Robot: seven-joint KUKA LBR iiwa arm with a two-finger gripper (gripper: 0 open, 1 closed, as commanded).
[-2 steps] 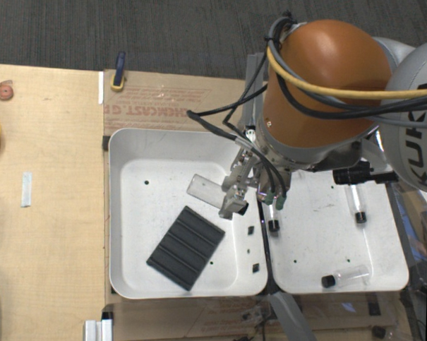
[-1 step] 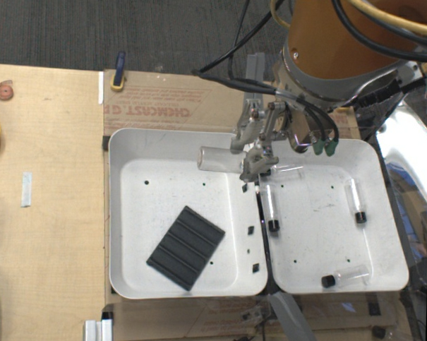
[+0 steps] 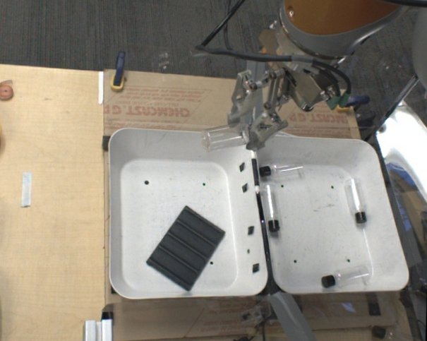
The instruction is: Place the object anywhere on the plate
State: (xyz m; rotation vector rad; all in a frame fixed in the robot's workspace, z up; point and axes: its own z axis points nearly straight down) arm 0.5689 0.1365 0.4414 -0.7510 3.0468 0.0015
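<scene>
A black ribbed rectangular plate (image 3: 187,247) lies flat and slanted in the left bin (image 3: 127,198), toward its front. My gripper (image 3: 256,138) hangs over the back rim where the two bins meet. A clear plastic tube (image 3: 224,138) sticks out level to the left from its fingertips, above the left bin's back edge. The tube's right end sits between the fingers, so the gripper is shut on it. The tube is well behind the plate and to its right.
The right bin (image 3: 380,230) holds several clear tubes with black caps: one by the divider (image 3: 269,207), one at the right (image 3: 355,201), one at the front (image 3: 346,277). Cardboard (image 3: 160,100) lies behind the bins. A wooden bench (image 3: 43,194) extends left.
</scene>
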